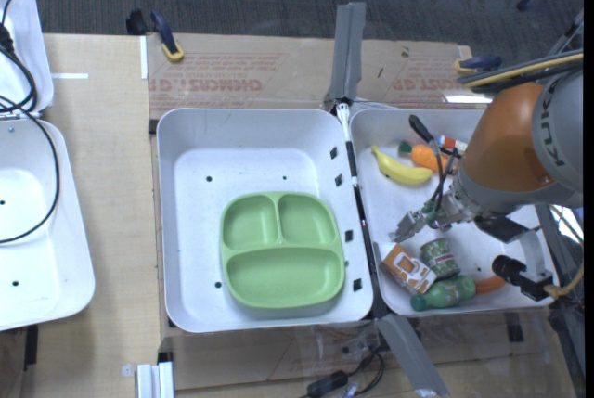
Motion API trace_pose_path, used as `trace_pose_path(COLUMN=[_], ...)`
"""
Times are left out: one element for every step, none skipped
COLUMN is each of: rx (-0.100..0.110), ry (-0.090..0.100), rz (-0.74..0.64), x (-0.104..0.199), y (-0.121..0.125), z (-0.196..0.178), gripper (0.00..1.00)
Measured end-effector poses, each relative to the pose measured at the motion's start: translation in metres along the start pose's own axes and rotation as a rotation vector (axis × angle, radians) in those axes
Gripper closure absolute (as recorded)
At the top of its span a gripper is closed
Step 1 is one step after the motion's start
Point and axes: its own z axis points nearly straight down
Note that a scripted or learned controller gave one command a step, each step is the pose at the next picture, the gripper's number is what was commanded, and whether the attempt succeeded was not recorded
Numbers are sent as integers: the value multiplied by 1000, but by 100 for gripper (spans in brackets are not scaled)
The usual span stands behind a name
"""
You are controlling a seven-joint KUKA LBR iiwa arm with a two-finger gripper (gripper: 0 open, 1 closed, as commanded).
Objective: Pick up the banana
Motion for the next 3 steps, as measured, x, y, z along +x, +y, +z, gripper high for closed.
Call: trace_pose_path(rx=[1, 37, 22], ry=[-1, 14, 2], rz=[55, -26, -31], x=[-46, -41, -42], y=[75, 112, 116], z=[0, 4, -6], gripper=[0, 0, 100])
